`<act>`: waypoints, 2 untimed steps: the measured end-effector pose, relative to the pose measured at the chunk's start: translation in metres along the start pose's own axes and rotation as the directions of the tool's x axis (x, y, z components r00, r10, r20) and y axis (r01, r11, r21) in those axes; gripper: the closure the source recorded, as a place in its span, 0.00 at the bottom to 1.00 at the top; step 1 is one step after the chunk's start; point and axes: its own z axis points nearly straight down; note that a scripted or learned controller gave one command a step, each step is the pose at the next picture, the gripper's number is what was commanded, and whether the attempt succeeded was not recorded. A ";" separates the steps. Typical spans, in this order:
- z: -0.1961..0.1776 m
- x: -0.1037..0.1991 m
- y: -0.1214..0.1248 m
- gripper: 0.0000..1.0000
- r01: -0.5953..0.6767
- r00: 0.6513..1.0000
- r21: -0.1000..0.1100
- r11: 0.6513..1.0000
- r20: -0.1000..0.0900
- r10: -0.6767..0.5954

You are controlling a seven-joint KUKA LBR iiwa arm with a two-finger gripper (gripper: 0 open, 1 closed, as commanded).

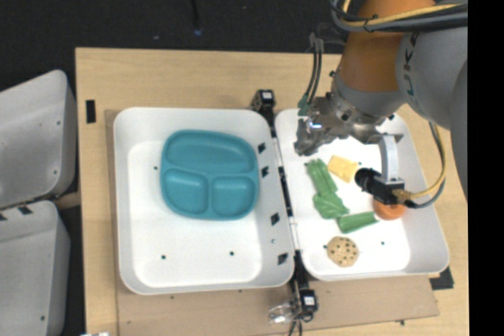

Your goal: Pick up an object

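Note:
The right bin (425, 248) holds several toy foods: a green bean-like piece (325, 189), a smaller green piece (356, 221), a yellow cheese wedge (342, 168), an orange item (387, 208) and a round cookie (342, 251). My gripper (309, 139) hangs over the bin's upper left corner, just above the top end of the long green piece. Nothing shows between its fingers. The wrist hides the bin floor behind it.
The left bin (142, 248) holds a teal divided plate (209, 173). Black clips (276, 193) run along the seam between the bins. The arm's cables (429, 177) loop over the right bin's right side. Grey chairs stand at the far left.

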 end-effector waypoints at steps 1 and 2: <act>-0.004 0.055 0.010 1.00 0.000 1.000 0.000 1.000 0.000 0.000; 0.011 0.105 0.006 1.00 -0.002 1.000 0.004 1.000 0.001 0.002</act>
